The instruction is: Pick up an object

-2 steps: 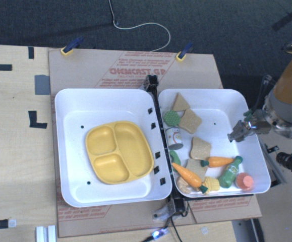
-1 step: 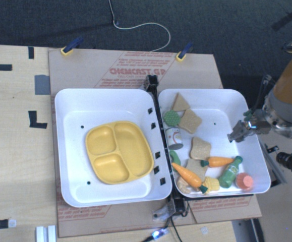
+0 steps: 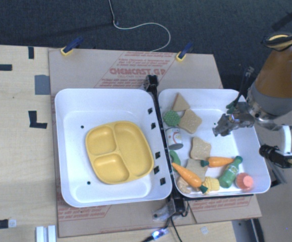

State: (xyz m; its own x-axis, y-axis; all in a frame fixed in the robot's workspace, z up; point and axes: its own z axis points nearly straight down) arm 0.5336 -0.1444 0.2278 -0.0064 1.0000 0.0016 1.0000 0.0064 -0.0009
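Nearest the camera, at the bottom edge of the right bin (image 3: 246, 194), lay a row of toy food: a corn cob (image 3: 211, 184), a green bottle (image 3: 230, 173) and a pink round piece (image 3: 245, 181). The bottle's long axis ran from lower left to upper right, cap end up toward the gripper side. An orange carrot (image 3: 187, 175) lay beside them, long axis slanting from upper left to lower right, its green top at the lower right end, touching the corn. A second, smaller carrot (image 3: 218, 161) lay nearly level, its leafy end to the left. Tan bread slices (image 3: 200, 148) sat above these, with a green knobbly piece (image 3: 171, 117) near the divider.

The left bin (image 3: 65, 135) held a yellow divided plate (image 3: 119, 151) with three compartments. Both bins rested on a cardboard sheet (image 3: 135, 69) with red print, fixed by blue and yellow clamps (image 3: 71, 45), on a pale wooden bench (image 3: 14, 150). Dark carpet (image 3: 45, 9) lay beyond, crossed by a thin white cable (image 3: 146, 26).

The gripper (image 3: 222, 129) hovered over the right bin's upper right part, above bare white floor, pointing left and well apart from the toys. Its dark fingers held nothing; whether they were spread or closed could not be told
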